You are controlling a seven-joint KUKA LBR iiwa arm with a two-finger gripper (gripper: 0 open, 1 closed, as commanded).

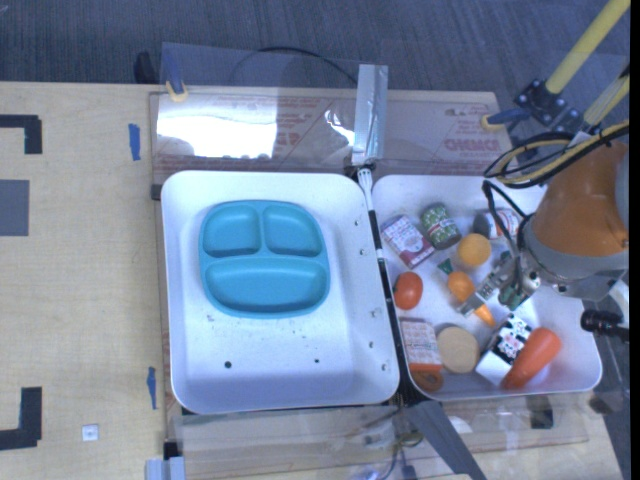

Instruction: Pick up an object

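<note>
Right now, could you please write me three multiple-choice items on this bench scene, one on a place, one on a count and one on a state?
1. Where does the blue divided plate lie?
A. In the left bin
B. In the right bin
C. On the wooden bench outside both bins

2. How many compartments does the plate have?
A. Two
B. Three
C. Five

3. What state is the end effector in, as regards position?
A. Over the left bin
B. Parked above the bench, clear of both bins
C. Low over the right bin, among the small objects

Answers:
1. A, since the plate sits in the left bin's middle.
2. B, as two small wells sit above one wide well.
3. C, because it sits beside the small orange ball in the right bin.
</note>
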